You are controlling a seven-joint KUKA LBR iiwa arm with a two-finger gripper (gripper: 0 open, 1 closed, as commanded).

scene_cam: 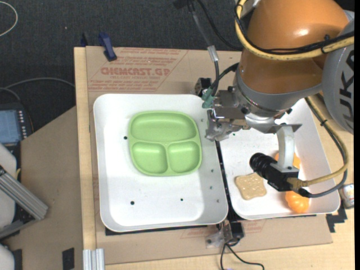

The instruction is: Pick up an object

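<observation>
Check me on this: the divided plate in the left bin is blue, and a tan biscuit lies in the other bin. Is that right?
Not quite. The camera view shows that the divided plate in the left bin is light green, not blue. The tan biscuit does lie in the other bin.

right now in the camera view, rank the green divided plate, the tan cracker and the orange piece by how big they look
1. green divided plate, by far the largest
2. tan cracker
3. orange piece, looks slightly smaller, but it is partly hidden, so that is unsure
</observation>
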